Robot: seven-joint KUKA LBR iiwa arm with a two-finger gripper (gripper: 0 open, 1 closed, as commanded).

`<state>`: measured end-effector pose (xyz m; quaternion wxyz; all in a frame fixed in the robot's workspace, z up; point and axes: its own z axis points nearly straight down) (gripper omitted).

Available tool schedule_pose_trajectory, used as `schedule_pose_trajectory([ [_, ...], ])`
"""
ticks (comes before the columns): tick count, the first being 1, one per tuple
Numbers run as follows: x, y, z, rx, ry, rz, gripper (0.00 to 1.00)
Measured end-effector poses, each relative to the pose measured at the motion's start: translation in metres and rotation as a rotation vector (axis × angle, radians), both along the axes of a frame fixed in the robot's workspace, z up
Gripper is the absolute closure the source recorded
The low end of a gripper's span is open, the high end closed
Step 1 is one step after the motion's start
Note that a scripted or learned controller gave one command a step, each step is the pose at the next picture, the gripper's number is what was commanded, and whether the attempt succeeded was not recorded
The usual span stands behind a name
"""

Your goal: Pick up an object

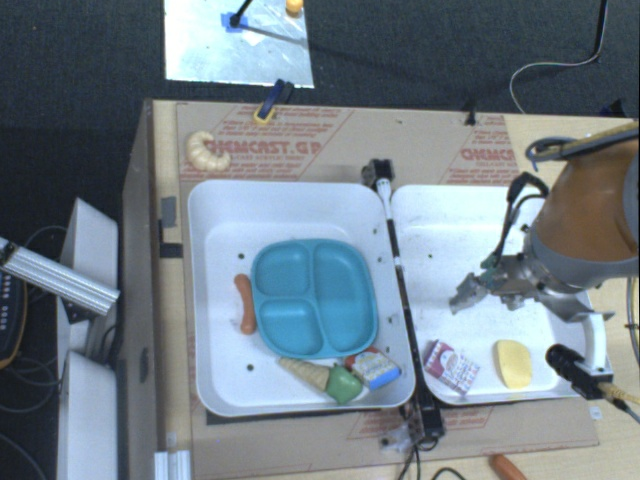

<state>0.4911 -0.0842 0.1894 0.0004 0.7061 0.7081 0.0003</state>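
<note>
Reaching from right, arm (590,218) over right bin (440,218)

Two bins (215,298), perhaps six objects (245,303)

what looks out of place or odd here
Mild oddities only. A pale curled toy and a blue and yellow object lie on the cardboard behind the left bin, outside both bins. An orange object lies off the bench's front edge. The blue divided plate sits slightly askew.
</note>
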Motion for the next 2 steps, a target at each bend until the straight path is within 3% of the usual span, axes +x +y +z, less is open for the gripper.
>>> schedule_pose_trajectory([
  [1,0.062,-0.031,0.045,-0.001,-0.003,0.000,0.00],
  [2,0.072,-0.003,-0.034,0.001,0.002,0.001,0.00],
])
